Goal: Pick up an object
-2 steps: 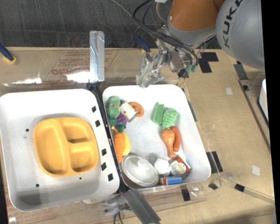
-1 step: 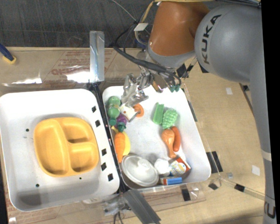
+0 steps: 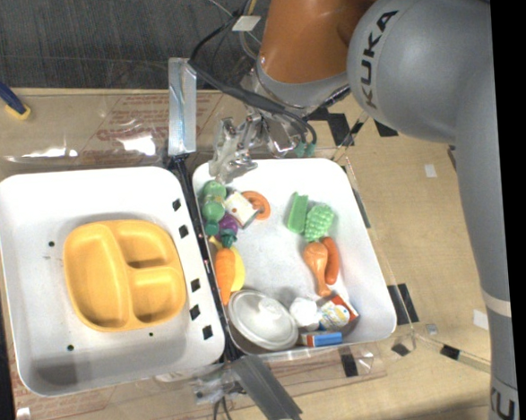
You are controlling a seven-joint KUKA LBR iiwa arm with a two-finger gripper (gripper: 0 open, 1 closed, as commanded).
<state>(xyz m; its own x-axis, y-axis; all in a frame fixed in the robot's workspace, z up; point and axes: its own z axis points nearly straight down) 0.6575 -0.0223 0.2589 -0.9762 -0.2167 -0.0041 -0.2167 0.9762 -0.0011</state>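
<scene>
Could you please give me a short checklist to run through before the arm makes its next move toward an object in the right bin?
1. Gripper position: the gripper sits over the far left corner of the right bin, above the toy food there. Ok.
2. Something held between the fingers: cannot tell.
3. Nearest targets free: the green grapes and purple toy lie packed together against the bin wall. Not ok for a clean single pick.
4. Easier target available: the green block lies more in the open. Ok.
5. Left bin contents: the yellow divided tray lies flat, away from the gripper. Ok.
</scene>
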